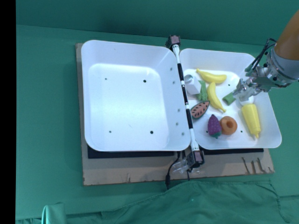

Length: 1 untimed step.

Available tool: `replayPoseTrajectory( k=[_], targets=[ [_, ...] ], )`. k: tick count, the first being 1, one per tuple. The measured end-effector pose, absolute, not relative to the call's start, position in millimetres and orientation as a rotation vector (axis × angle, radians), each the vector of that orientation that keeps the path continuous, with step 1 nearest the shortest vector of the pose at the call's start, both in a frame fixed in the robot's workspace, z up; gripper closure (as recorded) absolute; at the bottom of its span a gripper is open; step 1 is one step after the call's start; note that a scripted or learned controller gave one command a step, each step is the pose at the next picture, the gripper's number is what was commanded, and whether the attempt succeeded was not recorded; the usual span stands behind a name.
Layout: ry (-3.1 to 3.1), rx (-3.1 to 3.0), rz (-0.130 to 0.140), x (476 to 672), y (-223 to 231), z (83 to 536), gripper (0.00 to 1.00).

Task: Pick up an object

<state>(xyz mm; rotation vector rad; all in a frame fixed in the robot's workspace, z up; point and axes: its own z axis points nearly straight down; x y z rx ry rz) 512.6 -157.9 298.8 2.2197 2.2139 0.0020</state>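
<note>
The right bin (261, 64) holds several toy foods. Two yellow bananas (211, 76) (215, 98) lie near its middle, beside a green pod (202, 91) and a small white cup (190, 82). A watermelon slice (200, 109), a purple fruit (214, 125) and an orange fruit (229, 125) sit toward the front. A yellow corn cob (251, 118) lies at the right. My gripper (242, 92) hangs low over the right half of this bin, just above the corn. A small green piece (229, 98) lies right at its tip, touching or nearly so.
The left bin (85, 78) sits beside the right one, separated by a black-and-white bar (183, 94). Both bins rest on a cardboard sheet (131, 174) on green cloth. The arm's orange band (290, 36) comes in from the upper right.
</note>
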Motion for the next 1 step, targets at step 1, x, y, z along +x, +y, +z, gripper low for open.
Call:
replayPoseTrajectory(
  k=[1],
  targets=[
    [2.214,2.218,0.002,513.7,-153.5,343.7,1.0]
  ],
)
